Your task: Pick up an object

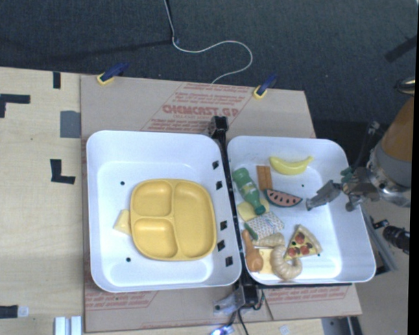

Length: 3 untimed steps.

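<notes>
Reaching in from the right, grey arm point(395, 153) with orange band, gripper point(330, 195) low over the right bin point(333, 150) near its right wall; dark fingers point(321, 196) pointing left, spread apart, nothing between them

Lying loose in the right bin, toy food, mostly toward its left and lower part:
- banana point(290, 164) near the top, well clear of the gripper
- watermelon slice point(282, 198) just left of the fingertips, apart from them
- green bottle point(248, 191) slanted along the left wall, with an orange stick point(264, 178) just beside it
- pale yellow piece point(245, 212) below the bottle
- speckled cracker-like piece point(266, 226) beneath that
- pizza slice point(303, 243) lower right of the heap
- tan curled piece, croissant or shrimp by the look point(286, 261), touching the pizza's lower edge
- carrot point(251, 251) along the left wall at the bottom

Sitting in the left bin point(102, 194), yellow divided plate point(173, 219) at the centre, three compartments, with a pale yellow wedge point(122, 222) poking out from under its left edge

Resting under both bins, brown cardboard sheet point(198, 104) held by two blue-and-yellow clamps point(112, 73) at its far edge; white cable point(214, 47) looping across the dark floor beyond
</notes>
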Each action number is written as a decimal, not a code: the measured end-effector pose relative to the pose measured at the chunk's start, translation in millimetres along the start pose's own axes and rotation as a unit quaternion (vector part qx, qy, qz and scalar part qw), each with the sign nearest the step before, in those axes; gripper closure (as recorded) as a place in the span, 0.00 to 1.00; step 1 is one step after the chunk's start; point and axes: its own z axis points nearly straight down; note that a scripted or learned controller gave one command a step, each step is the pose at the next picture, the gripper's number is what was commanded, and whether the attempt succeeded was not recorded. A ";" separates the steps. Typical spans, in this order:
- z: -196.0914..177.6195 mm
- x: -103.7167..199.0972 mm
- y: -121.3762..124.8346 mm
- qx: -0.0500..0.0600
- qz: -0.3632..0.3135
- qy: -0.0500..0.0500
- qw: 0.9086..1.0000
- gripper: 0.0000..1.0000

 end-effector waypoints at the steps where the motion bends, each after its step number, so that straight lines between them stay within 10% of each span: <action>1: -6.0 0.1 2.7 -0.006 -0.002 -0.001 1.000 0.00; 3: 97.2 -10.6 0.1 -0.003 -0.001 -0.001 1.000 0.00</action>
